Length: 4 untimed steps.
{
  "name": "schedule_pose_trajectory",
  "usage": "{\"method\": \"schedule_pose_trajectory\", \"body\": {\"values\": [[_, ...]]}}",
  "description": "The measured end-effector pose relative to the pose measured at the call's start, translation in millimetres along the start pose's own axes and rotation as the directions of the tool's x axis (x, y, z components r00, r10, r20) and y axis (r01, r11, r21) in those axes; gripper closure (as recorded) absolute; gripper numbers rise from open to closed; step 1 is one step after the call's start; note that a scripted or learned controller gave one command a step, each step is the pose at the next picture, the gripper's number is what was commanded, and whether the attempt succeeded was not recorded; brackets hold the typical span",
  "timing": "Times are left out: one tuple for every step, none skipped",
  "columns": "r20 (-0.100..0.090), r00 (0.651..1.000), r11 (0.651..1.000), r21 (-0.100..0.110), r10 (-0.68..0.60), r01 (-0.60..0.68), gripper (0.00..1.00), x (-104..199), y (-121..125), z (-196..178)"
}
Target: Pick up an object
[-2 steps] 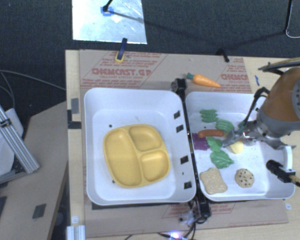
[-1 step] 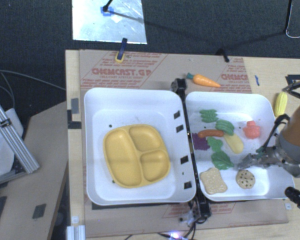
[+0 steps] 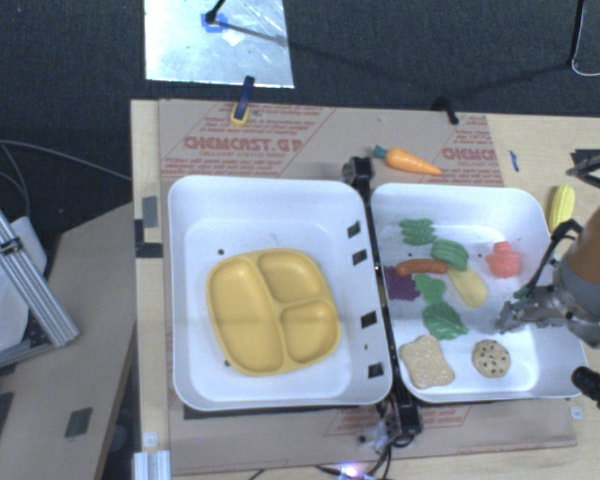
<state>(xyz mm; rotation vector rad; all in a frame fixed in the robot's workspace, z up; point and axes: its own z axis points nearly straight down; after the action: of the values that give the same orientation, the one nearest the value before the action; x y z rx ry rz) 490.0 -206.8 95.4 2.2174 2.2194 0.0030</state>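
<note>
The right bin (image 3: 460,192) holds toy food: a cookie (image 3: 491,358), a bread slice (image 3: 426,361), a red piece (image 3: 503,259), a pale yellow piece (image 3: 468,287), a sausage (image 3: 421,266), purple grapes (image 3: 399,283) and several green leafy pieces (image 3: 442,319). My gripper (image 3: 510,318) hangs low over the bin's right part, just above and to the right of the cookie and below the red piece. I see no object in it.
The left bin (image 3: 270,193) holds a yellow divided plate (image 3: 273,310). A toy carrot (image 3: 408,160) lies on the cardboard behind the bins, and a corn cob (image 3: 561,208) sits outside the right bin's far right rim. Black clips line the divider between the bins.
</note>
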Motion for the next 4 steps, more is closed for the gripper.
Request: {"method": "schedule_pose_trajectory", "body": {"values": [[-0.003,1.0,1.0,0.004,-0.004,0.004,1.0,27,-3,12],[-0.001,1.0,1.0,0.0,-0.004,0.004,1.0,28,30,11],[-0.004,1.0,1.0,0.006,-0.005,0.005,1.0,73,-4,11],[-0.003,1.0,1.0,0.004,-0.005,0.005,1.0,93,-3,11]]}}
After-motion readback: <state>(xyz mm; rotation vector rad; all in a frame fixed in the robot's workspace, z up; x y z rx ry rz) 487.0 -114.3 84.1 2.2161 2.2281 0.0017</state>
